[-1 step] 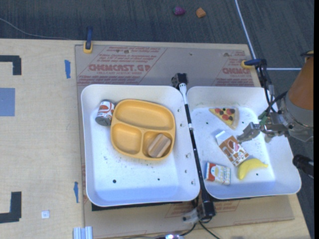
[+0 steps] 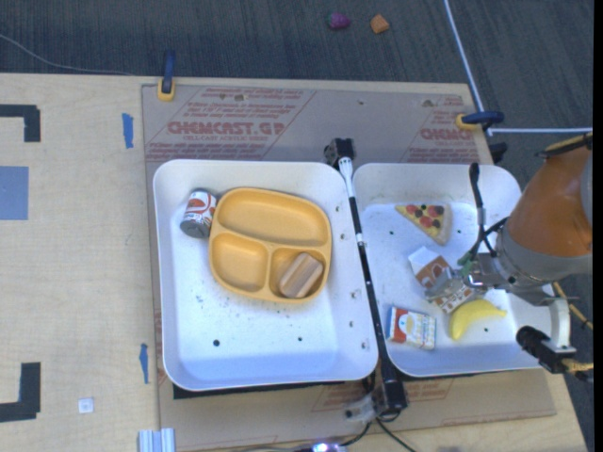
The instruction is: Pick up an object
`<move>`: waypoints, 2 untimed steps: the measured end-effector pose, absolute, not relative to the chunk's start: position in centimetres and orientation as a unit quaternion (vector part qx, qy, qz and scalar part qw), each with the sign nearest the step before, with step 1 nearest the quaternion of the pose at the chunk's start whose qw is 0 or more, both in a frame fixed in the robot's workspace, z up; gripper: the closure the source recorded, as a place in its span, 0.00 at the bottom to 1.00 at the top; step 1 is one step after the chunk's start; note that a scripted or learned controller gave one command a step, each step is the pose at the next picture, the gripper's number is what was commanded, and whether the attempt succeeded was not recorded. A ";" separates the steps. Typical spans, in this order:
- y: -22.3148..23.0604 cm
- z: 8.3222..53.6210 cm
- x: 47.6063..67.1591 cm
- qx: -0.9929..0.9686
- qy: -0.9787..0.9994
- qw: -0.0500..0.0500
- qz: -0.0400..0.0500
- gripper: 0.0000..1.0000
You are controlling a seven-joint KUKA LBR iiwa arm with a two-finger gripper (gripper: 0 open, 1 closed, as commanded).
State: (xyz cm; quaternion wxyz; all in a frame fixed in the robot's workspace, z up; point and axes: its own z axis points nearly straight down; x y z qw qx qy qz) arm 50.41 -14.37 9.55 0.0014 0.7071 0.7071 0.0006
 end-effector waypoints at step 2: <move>-10.6 10.0 48.5 0.709 0.705 0.014 0.003 1.00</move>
